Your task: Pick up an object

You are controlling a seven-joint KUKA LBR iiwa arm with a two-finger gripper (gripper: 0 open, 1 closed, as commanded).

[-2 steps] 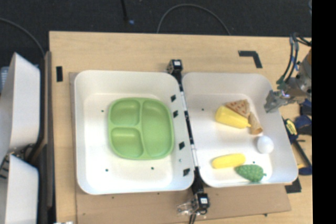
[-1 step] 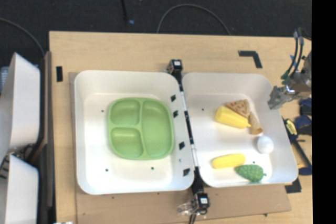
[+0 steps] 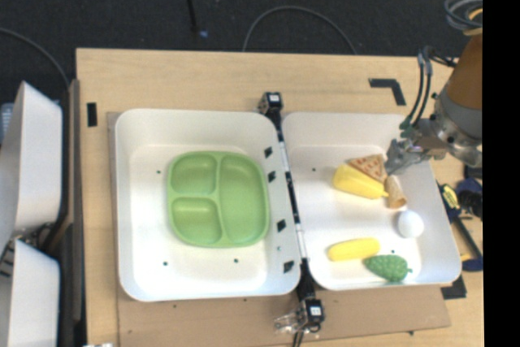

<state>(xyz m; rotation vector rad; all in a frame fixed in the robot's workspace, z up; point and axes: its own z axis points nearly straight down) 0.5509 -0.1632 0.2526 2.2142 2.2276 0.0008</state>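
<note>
The gripper (image 3: 400, 157) hung at the right side of the frame, over the upper right part of the right bin (image 3: 325, 134), just beside a pizza slice (image 3: 370, 166) and a yellow wedge (image 3: 357, 182); whether it was released or clenched could not be told. A small beige cone (image 3: 395, 193) lay just below it, and a white egg (image 3: 409, 223) lower still. Near the bottom of that bin lay a yellow banana-like piece (image 3: 353, 249) beside a green bumpy fruit (image 3: 387, 267). The left bin (image 3: 138, 134) held a green divided plate (image 3: 218, 198) at its middle.
</note>
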